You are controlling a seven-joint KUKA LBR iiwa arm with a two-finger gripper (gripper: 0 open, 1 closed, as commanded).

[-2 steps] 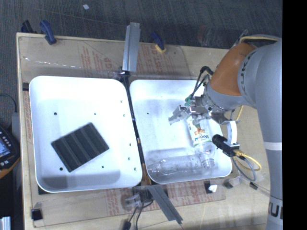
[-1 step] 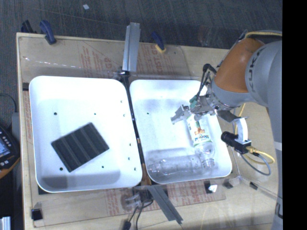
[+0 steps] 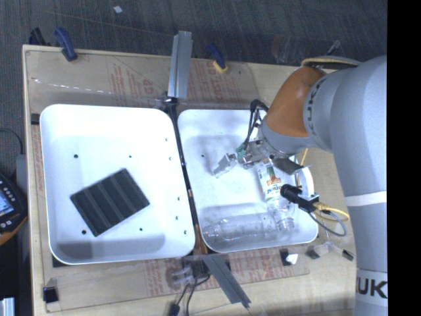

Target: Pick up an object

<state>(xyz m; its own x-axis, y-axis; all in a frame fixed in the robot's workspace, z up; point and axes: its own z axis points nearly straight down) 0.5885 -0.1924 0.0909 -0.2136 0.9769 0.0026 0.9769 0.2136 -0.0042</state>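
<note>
The arm reaches into the right bin [image 3: 197,127], and its gripper [image 3: 224,164] hangs over the bare white floor near the bin's middle; I cannot tell from this slanted view how its jaws stand, and nothing shows between them. The likeliest target, a clear plastic bottle [image 3: 245,227], lies on its side along the bin's near wall, apart from the gripper, with its neck end pointing right. A smaller bottle with a white and green label [image 3: 270,182] lies just beside the wrist, partly tucked under the arm's cabling. In my judgement the main risk is a close on nothing, since the gripper sits over empty floor and not above either bottle. A see-through, round bottle lying flat would also tend to roll or squirt out if pinched off-centre, and its place against the wall leaves little room for a finger behind it. The dark ribbed slab [image 3: 109,201] in the left bin [image 3: 59,120] lies well apart and looks too flat to pinch easily.
</note>
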